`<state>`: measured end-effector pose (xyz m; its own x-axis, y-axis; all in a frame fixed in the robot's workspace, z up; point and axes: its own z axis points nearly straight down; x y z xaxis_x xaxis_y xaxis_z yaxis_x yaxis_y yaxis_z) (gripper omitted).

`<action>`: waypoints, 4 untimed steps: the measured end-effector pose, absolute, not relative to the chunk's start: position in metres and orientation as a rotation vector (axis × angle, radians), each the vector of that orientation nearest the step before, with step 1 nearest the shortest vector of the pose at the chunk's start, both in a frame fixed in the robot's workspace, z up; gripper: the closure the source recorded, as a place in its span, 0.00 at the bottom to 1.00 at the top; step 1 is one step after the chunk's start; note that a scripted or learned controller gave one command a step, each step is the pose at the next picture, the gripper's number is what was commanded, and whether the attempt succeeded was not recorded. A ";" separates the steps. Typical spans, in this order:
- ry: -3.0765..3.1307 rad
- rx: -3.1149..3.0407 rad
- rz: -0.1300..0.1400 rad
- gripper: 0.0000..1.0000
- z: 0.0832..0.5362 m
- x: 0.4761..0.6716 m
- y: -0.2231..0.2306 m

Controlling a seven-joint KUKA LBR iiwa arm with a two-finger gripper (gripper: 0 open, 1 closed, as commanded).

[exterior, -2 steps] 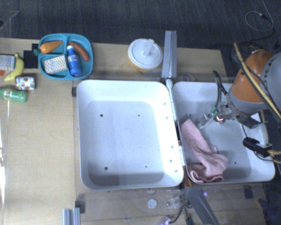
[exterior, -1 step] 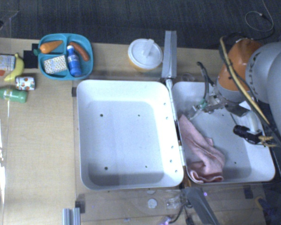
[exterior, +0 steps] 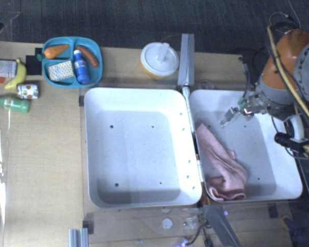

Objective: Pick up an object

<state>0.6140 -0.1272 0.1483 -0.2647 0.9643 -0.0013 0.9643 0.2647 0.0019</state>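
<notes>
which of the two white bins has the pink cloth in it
The right bin, the one under the gripper. The pink cloth lies along its left wall.

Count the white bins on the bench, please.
2. The left bin sits at the middle of the bench; the right bin, beside it, holds a pink cloth under the gripper.

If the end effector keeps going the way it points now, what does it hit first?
The end effector points down-left over the right bin. Likely first contact is the bin's bare floor, just short of the pink cloth; depth is unclear from above.
</notes>
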 end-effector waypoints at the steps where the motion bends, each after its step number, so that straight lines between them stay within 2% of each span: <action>1: 2.580 1.770 0.010 0.00 0.089 0.603 -0.104; 2: 2.630 1.715 0.002 0.00 0.092 0.540 -0.117; 3: 2.735 1.492 0.014 0.00 0.090 0.496 -0.092; 4: 2.728 1.495 0.017 1.00 0.100 0.500 -0.092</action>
